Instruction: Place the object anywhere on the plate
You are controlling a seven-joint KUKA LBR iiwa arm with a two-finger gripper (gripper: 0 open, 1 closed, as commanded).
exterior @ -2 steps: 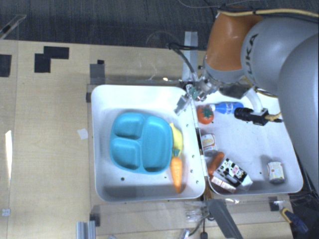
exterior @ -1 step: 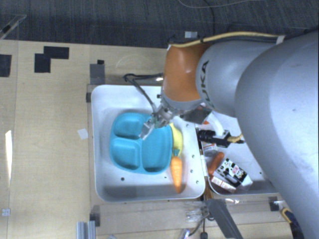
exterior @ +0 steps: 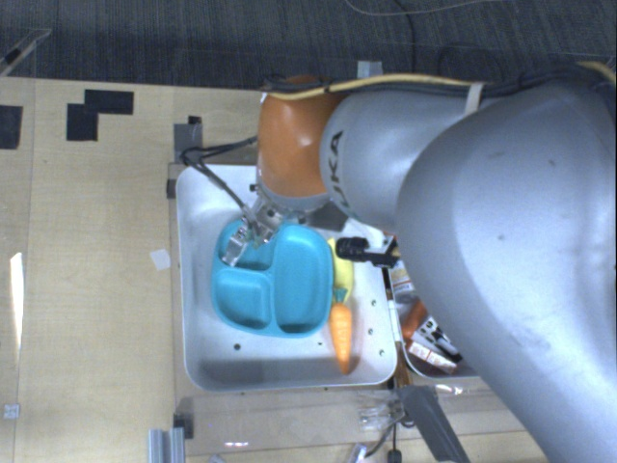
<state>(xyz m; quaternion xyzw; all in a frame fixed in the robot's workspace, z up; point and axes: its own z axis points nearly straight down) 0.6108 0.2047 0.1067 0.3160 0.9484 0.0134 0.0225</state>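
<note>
Filling the frame's right, the grey arm (exterior: 482, 210) sets its claw (exterior: 238, 241), grip state unclear, over the blue divided plate's (exterior: 289, 287) upper-left corner, the carrot (exterior: 341, 336) lying lower right.

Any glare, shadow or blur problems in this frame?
Camera view: the arm, close to the lens, looks soft and blocks the right bin; glare on the left bin's bottom rim and on the bench at far left; shadow under the blue plate; the gripper is small and blurry; the carrot reads clearly.
</note>
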